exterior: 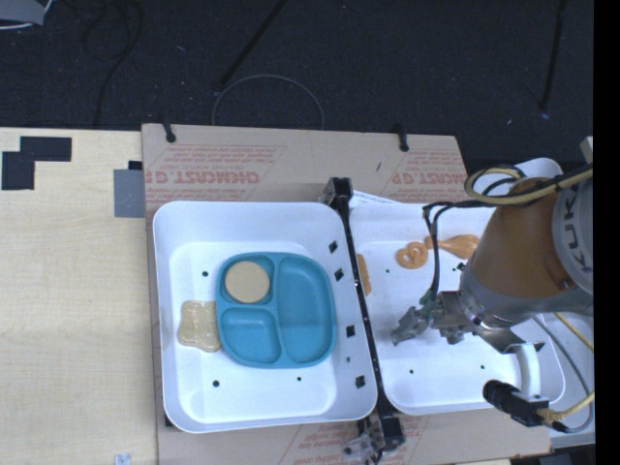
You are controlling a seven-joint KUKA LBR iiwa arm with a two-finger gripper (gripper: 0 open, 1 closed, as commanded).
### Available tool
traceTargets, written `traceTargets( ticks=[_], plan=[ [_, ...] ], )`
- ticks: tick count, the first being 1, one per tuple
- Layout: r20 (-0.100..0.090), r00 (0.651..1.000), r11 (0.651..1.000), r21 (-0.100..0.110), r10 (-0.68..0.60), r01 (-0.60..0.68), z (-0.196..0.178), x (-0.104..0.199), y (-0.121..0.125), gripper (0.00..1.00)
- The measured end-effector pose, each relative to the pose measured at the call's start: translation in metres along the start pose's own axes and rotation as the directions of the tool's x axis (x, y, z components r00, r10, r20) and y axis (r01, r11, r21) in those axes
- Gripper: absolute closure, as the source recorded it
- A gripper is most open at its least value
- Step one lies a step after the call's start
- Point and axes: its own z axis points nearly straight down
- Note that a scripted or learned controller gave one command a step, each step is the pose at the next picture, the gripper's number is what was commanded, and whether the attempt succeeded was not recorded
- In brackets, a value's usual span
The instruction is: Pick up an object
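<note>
My gripper [411, 326] hangs low over the right bin [426, 395], left of its middle, with the grey and orange arm [523, 255] reaching in from the right. An orange pretzel-shaped piece [413, 255] lies on the bin floor behind the gripper, apart from it. Another orange piece [461, 245] lies just to its right, partly hidden by the arm. A small tan piece [362, 272] rests against the divider side of the right bin.
The left bin [184, 395] holds a blue divided plate [300, 347] with a round tan biscuit [246, 281] in its rear left compartment. A pale toast-like slice [199, 325] lies against the plate's left edge. A black clamp [339, 194] sits between the bins.
</note>
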Motion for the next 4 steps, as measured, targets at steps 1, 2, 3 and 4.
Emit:
traceTargets(
  ticks=[1, 2, 3, 4],
  plan=[
    [0.000, 1.000, 1.000, -0.002, 0.000, 0.000, 0.044, -0.003, -0.002, 0.00],
    [0.000, 1.000, 1.000, -0.003, 0.007, -0.007, 0.032, -0.005, -0.001, 1.00],
    [0.002, 1.000, 1.000, -0.012, 0.000, 0.000, -0.028, -0.006, 0.004, 1.00],
    [0.003, 1.000, 1.000, -0.014, -0.001, 0.001, -0.081, -0.007, 0.005, 1.00]
  ],
)
